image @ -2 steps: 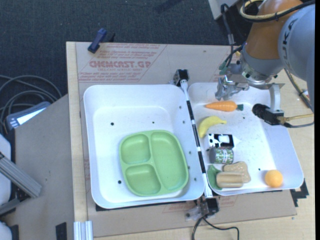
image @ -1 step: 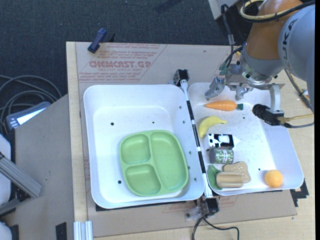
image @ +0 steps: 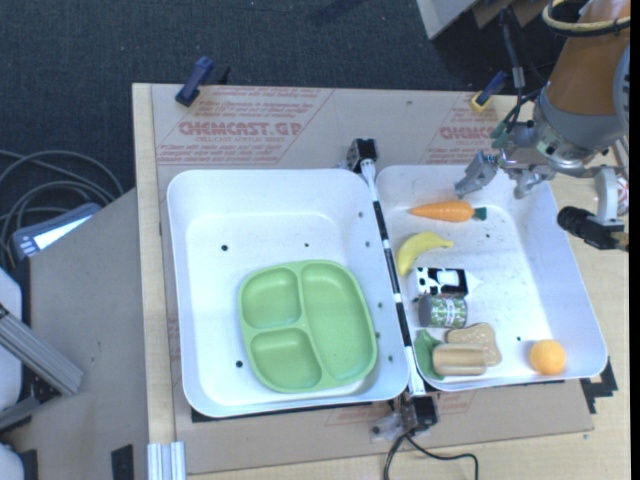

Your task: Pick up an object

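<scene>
The left bin (image: 200, 218) holds a green divided plate (image: 306, 324). The right bin (image: 560, 258) holds the small things. The gripper (image: 503, 173) hangs over the far edge of this bin with its two fingers spread apart and nothing between them.

The nearest thing is the carrot (image: 442, 210), lying flat just below the gripper. It looks like a light plastic toy, stiff and smooth, so I judge it may slip; the thick middle is the best place to take it, across its width.

Beside it lie a banana (image: 418, 249), a small can (image: 443, 312) and an orange ball (image: 547, 356), which would probably roll.
</scene>
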Controlling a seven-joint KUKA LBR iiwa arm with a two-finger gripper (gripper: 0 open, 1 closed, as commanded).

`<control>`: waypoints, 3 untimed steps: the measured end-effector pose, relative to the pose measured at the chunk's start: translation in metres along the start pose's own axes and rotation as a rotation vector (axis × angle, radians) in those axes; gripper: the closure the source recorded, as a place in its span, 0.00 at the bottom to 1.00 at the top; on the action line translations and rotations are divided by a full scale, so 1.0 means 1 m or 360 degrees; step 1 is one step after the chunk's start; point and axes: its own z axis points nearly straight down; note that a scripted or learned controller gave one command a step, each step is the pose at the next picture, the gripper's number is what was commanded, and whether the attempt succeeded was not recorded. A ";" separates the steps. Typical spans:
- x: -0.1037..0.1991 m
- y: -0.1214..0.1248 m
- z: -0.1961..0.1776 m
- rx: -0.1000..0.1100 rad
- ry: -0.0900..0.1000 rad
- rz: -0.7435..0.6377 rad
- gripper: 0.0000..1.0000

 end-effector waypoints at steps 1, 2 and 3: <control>-0.042 0.015 0.115 0.0012 0.0006 0.0000 0.00; -0.024 0.026 0.122 0.0047 0.0004 -0.0004 0.00; -0.060 0.028 0.121 0.0031 0.0006 -0.0003 0.00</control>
